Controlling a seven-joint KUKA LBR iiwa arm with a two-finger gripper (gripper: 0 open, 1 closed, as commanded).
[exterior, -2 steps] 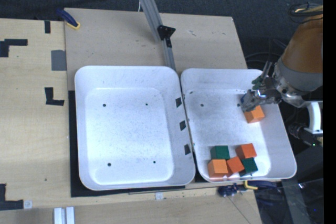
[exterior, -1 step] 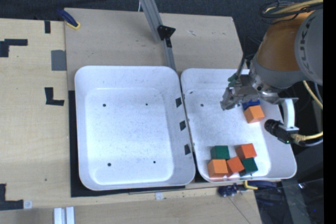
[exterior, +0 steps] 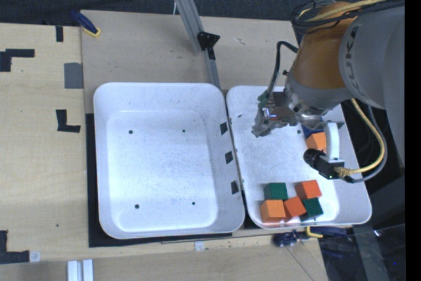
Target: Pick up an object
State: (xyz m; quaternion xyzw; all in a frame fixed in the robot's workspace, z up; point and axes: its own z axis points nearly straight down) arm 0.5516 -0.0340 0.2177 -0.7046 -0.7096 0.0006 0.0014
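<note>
Nearest the camera, along the near edge of the right bin (exterior: 247, 141), sits a tight cluster of blocks: a green block (exterior: 276, 191) and an orange block (exterior: 308, 189) behind, then an orange block at the near left (exterior: 272, 210), another orange one (exterior: 294, 206) touching it, and a dark green one (exterior: 312, 207) at the near right. Starting from the tool, the gripper (exterior: 264, 126) hangs over the far part of this same bin, above bare white floor near the bin's left wall; nothing shows between its fingers, and how wide they stand is too small and blurred to tell. Just right of the wrist, a further orange block (exterior: 317, 140) peeks out beside the arm's hardware, partly hidden. The arm (exterior: 322, 69), grey with its orange band, comes in from the right above it. The cluster lies well apart from the gripper, toward the near side. The left bin (exterior: 105, 141) holds nothing visible. As for progress, I judge the pick not yet made: every block rests in the bin, none is lifted, and the gripper is not over any of them. Left to do, it seems: choose a block, line up above it, descend, close and lift.
</note>
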